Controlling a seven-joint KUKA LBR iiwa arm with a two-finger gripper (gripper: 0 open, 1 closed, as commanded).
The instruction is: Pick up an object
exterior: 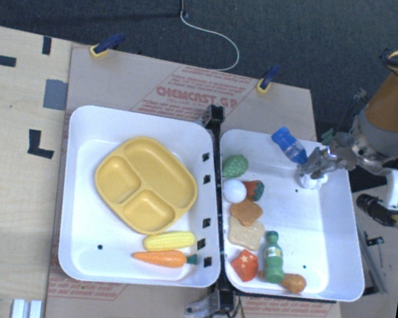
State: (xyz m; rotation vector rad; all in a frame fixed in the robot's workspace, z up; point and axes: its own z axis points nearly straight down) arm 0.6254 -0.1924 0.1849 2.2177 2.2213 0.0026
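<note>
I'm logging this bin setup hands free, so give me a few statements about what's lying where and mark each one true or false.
1. The yellow sectioned plate lies in the left bin. True.
2. The corn cob and the carrot lie in the right bin. False: both lie in the left bin, below the plate.
3. The green bottle lies near the lower edge of the right bin. True.
4. The gripper hangs over the left bin. False: it is at the upper right part of the right bin.
5. The blue object sits at the top of the right bin, beside the gripper. True.
</note>
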